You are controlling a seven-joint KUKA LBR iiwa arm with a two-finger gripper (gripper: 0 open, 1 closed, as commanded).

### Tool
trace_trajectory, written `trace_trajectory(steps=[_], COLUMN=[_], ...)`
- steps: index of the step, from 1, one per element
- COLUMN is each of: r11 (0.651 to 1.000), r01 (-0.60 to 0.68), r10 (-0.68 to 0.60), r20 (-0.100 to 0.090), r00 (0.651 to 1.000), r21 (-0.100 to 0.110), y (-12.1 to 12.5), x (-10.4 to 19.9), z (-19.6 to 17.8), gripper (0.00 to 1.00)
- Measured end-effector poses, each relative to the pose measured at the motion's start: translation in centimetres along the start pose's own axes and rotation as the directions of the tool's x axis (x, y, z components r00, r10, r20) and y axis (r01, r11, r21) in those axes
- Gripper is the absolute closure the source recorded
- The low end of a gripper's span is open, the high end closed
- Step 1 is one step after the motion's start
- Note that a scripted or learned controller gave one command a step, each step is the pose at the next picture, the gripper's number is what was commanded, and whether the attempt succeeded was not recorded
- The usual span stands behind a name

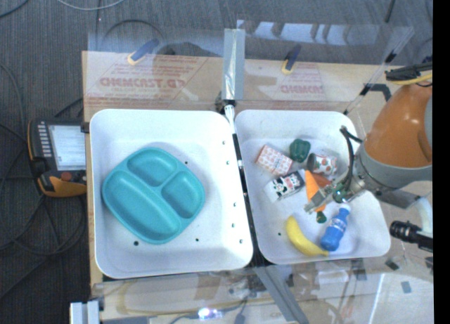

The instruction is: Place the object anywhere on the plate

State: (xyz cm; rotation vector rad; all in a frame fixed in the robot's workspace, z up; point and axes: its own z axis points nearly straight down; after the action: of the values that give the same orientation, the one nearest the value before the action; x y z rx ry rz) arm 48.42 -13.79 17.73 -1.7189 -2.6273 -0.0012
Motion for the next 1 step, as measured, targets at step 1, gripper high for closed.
trace_trajectory(steps=[1], r11=[0.979], r01=[0.204], r10=[-0.204], r20=[0.000], r00=[0.979], r21=[0.002], y=[6.72], x=[10.38], z=[-0.48], gripper=[1.00])
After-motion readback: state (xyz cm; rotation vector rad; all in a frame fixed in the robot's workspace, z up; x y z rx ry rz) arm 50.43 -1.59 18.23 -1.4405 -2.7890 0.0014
